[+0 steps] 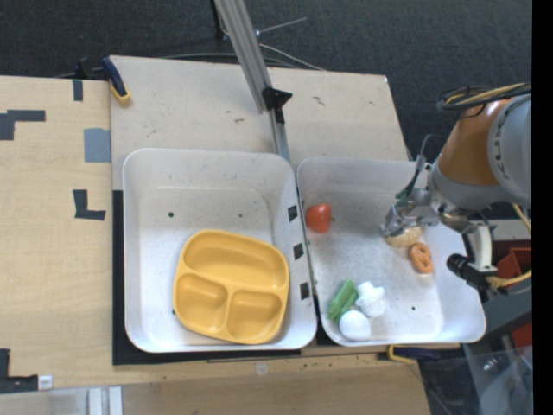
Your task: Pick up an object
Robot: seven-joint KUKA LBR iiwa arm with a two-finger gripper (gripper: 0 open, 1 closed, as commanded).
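My gripper point(401, 224) is down inside the right bin point(458, 322), near its right-hand side. It sits directly over a small beige object point(405, 238) and partly covers it. An orange piece point(421, 258) lies just to the lower right of the gripper. A red tomato-like ball point(319, 217) rests near the bin's left wall. Toward the front of the bin lie a green piece point(342, 299), a small white figure point(372, 296) and a white egg-shaped object point(354, 324).
The left bin point(147, 180) holds a yellow divided plate point(231, 285) in its front half. A metal pole point(246, 50) slants down to the rim between the two bins. The grey arm with its orange band point(471, 150) comes in from the right.
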